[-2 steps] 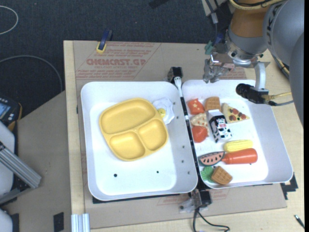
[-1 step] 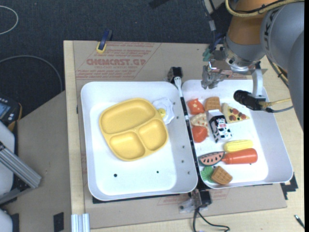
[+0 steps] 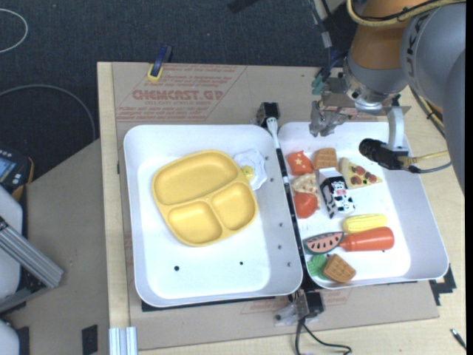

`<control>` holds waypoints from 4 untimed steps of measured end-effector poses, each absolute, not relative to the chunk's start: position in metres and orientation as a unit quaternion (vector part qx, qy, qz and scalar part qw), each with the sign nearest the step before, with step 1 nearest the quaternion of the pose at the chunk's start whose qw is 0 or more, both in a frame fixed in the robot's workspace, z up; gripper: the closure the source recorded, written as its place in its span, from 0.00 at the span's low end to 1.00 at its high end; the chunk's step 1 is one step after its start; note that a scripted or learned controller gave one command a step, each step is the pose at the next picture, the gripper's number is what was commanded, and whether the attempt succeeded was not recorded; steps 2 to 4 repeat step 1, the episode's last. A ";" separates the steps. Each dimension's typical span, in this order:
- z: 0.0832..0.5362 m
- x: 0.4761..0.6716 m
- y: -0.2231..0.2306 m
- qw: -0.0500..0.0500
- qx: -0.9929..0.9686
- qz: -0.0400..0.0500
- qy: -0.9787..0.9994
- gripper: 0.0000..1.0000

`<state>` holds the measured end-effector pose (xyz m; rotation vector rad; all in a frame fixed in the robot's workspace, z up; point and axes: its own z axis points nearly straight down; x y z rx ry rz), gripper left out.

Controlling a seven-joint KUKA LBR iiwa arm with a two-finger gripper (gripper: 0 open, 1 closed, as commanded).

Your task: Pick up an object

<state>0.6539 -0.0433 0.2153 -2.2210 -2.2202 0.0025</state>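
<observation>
Toy food (image 3: 336, 198) crowds the right bin (image 3: 421, 220), just below and toward the camera from the gripper (image 3: 326, 128), which hovers over the bin's far edge, finger state unclear.

A smooth grey, rounded arm (image 3: 442, 46) is seen, with a broad glossy orange band (image 3: 384, 28) wrapped above the wrist. Below it a dull metal two-finger end effector (image 3: 322, 128) is fitted. Thin black cables (image 3: 319, 9) are strung along the arm's upper part.
</observation>
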 end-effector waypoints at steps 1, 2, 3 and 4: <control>0.236 0.654 -0.045 -0.002 -0.707 -0.001 -0.707 1.00; 0.236 0.654 -0.045 -0.002 -0.707 -0.001 -0.707 1.00; 0.236 0.654 -0.045 -0.002 -0.707 -0.001 -0.707 1.00; 0.236 0.654 -0.045 -0.002 -0.707 -0.001 -0.707 1.00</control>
